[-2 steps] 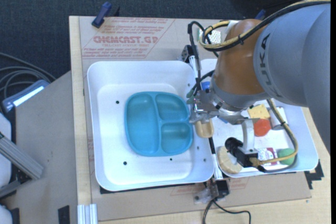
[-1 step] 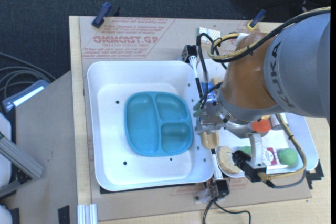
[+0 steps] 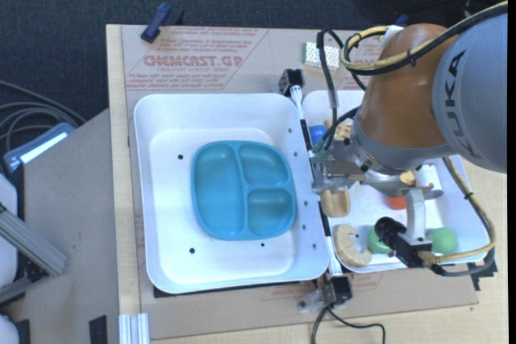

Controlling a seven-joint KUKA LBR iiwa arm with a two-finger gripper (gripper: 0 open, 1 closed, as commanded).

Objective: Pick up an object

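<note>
My gripper (image 3: 332, 183) hangs over the left part of the right bin (image 3: 468, 209), under the grey and orange wrist. A tan toy piece (image 3: 336, 203) sits right at the gripper's lower end, touching or just below it; I cannot tell whether it is held. Other small items lie in this bin: a blue piece (image 3: 318, 133) at the back left, a round tan piece (image 3: 350, 245) at the front, a green piece (image 3: 377, 238) beside it, a green ball (image 3: 442, 238) and an orange piece (image 3: 397, 191). The arm hides much of the bin.
The left bin (image 3: 161, 173) holds a blue divided plate (image 3: 242, 189) at its middle. The ridge where the two bins meet (image 3: 310, 197) runs just left of the gripper. Cables loop over the wrist and along the right bin's front edge.
</note>
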